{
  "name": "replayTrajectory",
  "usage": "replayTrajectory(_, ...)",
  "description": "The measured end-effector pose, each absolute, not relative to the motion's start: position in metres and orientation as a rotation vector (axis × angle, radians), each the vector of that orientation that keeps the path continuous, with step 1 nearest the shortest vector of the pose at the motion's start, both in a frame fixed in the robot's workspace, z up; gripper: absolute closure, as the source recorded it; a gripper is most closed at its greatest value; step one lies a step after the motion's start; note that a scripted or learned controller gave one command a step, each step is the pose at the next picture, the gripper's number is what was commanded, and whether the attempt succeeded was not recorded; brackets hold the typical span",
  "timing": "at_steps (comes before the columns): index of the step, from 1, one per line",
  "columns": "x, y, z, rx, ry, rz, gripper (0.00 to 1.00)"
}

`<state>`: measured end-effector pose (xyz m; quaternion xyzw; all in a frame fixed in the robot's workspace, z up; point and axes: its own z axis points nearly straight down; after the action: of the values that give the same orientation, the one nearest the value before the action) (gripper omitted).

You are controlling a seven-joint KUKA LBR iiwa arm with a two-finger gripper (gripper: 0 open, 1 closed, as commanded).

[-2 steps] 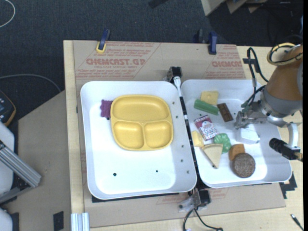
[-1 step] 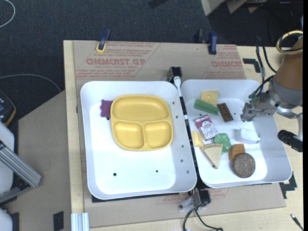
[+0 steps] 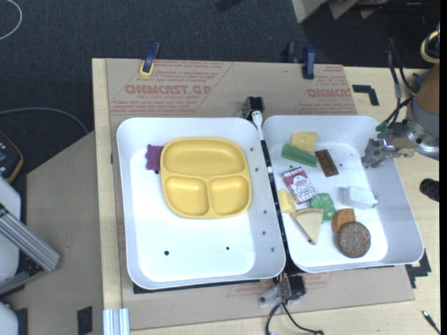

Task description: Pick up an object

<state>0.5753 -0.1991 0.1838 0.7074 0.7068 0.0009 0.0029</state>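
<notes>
- Gripper (image 3: 372,152) over right bin's (image 3: 408,208) far right edge; finger state hard to read, cannot tell, nothing seen between them.
- Food items grouped mid-bin: cheese (image 3: 304,141), brown bar (image 3: 325,161), carton (image 3: 299,185), round patty (image 3: 354,239) near front edge.
- Yellow tray (image 3: 206,176) in left bin (image 3: 140,257).
</notes>
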Motion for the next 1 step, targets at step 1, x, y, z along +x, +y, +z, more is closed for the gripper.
replayTrajectory(1,0.5765,-0.1996,0.2278,2.216,2.217,0.004,1.0)
